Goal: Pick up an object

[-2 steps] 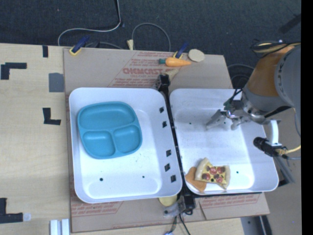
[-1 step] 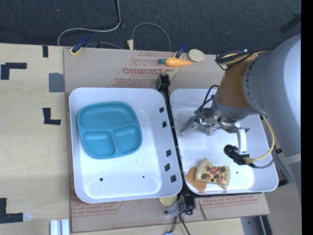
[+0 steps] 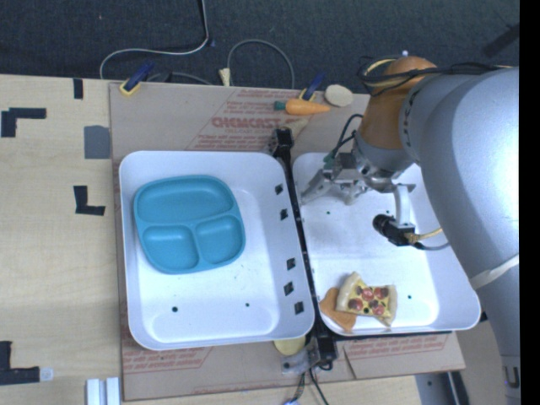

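The toy pizza slice (image 3: 367,299) lay at the lower edge of the right bin (image 3: 422,268), well below and slightly right of the gripper (image 3: 337,184) in the bin's upper left, whose grasp I could not tell.

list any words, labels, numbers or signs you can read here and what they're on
"CHICK..." or the like: large red print on the cardboard sheet under the white bins, seen upside down and too blurred to be sure of.
Smaller red lines beside it and along the cardboard's near edge: too blurred to read.
Black marks on the wooden bench: shapes, not letters.
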### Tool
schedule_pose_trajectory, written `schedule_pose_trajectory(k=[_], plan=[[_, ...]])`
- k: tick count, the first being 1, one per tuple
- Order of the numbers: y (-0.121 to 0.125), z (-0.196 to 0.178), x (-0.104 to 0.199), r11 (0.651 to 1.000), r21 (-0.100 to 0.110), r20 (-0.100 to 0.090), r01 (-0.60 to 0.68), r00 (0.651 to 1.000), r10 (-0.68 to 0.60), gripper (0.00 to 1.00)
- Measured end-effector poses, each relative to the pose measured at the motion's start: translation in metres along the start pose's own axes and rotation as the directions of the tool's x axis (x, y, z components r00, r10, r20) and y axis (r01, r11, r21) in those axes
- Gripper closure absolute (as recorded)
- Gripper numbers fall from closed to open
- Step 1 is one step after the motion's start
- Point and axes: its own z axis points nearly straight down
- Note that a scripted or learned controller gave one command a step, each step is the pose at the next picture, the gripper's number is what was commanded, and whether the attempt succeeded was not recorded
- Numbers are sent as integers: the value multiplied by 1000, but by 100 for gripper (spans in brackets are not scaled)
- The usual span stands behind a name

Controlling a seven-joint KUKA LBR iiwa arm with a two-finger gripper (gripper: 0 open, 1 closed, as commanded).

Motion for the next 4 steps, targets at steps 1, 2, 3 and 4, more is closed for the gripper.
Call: schedule_pose_trajectory(k=[1, 2, 3, 4], plan=[[19, 0, -9, 1000, 2, -2, -1, 1000, 1, 0], [20, 0, -34, 1000, 1, -1, -2, 1000, 2, 0], [-18, -1, -2, 1000, 1, 1, -1, 1000, 1, 0], [-6, 0, -11, 1000, 3, -3, -1, 1000, 1, 0]])
